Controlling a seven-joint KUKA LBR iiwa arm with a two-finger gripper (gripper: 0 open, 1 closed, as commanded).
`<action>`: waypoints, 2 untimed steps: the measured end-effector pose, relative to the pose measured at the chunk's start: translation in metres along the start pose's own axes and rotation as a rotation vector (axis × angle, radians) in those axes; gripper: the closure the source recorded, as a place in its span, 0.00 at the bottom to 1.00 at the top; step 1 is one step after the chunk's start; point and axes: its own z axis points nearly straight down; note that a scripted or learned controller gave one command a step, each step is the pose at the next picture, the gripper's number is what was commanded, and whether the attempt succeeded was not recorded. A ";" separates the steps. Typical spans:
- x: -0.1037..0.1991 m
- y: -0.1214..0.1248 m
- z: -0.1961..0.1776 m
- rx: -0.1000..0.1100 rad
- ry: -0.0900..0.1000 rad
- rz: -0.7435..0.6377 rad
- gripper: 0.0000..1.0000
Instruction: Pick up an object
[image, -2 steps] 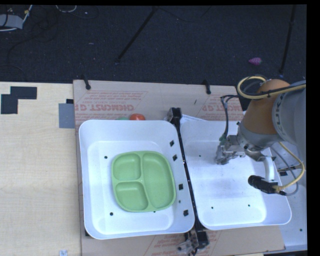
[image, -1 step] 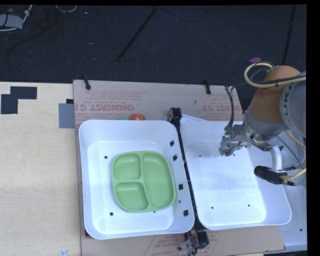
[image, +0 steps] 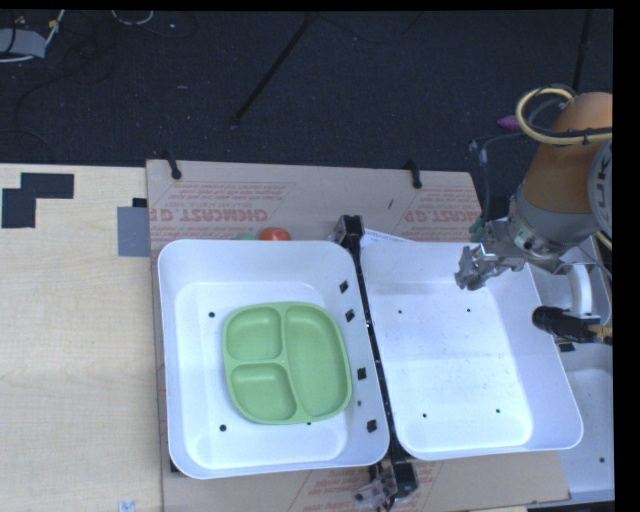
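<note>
The gripper (image: 478, 268) is hanging over the upper right corner of the right bin (image: 470, 440), its small grey fingers pointing down and toward the camera's left; at this size I cannot tell whether they are spread or closed, and nothing is showing between them. Just behind it, to the right, the arm (image: 565, 165) is rising with its orange band and a loop of yellow cable (image: 545, 105) at the top.

Directly below and to the left of the gripper the floor of the right bin is lying bare and white, with a few small dark specks. Further left, past the black clips on the divider where the two bins are meeting, the left bin (image: 185, 440) is holding the one clear candidate for a pick: a green divided plate (image: 287, 362), lying flat, three compartments facing up, well apart from the gripper and lower in the view. Beyond that bin's far rim, up and left of the gripper, a small red object (image: 274, 235) is resting on the cardboard sheet (image: 300, 205), beside a sliver of something green.

As a judgement, the task is sitting at its very start: nothing is being held, and the arm is needing to cross to the left bin, descend and close on the plate's edge.
</note>
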 end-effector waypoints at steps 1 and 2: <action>-0.001 0.001 -0.035 0.001 0.000 -0.001 1.00; 0.053 -0.021 -0.025 0.008 0.002 -0.002 1.00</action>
